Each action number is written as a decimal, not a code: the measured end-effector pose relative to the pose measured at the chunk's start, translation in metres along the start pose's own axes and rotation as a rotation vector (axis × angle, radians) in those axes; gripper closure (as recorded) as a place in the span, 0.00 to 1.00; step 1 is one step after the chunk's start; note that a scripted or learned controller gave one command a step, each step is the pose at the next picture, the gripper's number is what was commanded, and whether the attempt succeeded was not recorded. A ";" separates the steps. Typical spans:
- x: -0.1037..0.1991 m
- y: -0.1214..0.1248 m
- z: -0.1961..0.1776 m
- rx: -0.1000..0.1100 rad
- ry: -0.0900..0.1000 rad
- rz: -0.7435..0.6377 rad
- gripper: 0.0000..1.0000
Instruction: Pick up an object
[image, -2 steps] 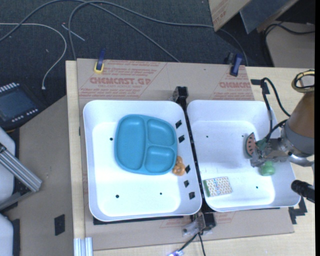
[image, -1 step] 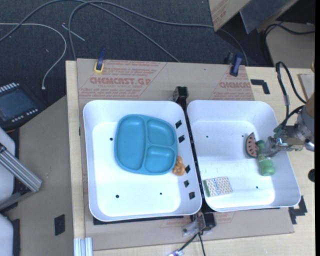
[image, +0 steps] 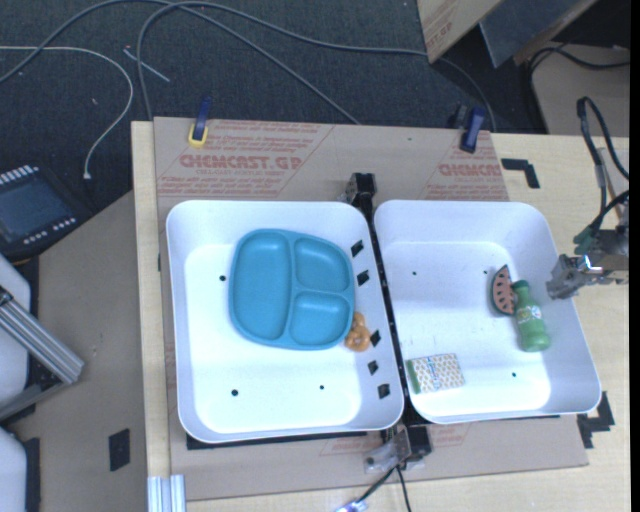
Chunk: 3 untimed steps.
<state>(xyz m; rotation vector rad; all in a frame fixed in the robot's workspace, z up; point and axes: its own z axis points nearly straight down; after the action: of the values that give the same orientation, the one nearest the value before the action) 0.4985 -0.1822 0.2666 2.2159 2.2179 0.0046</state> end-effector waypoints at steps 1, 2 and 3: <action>0.000 0.001 -0.028 0.003 0.001 0.000 1.00; 0.057 0.013 -0.014 0.008 0.006 -0.006 1.00; 0.112 0.014 0.005 0.010 0.006 -0.005 1.00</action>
<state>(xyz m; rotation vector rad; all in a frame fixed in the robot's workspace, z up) 0.5121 -0.0701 0.2614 2.2178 2.2314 0.0002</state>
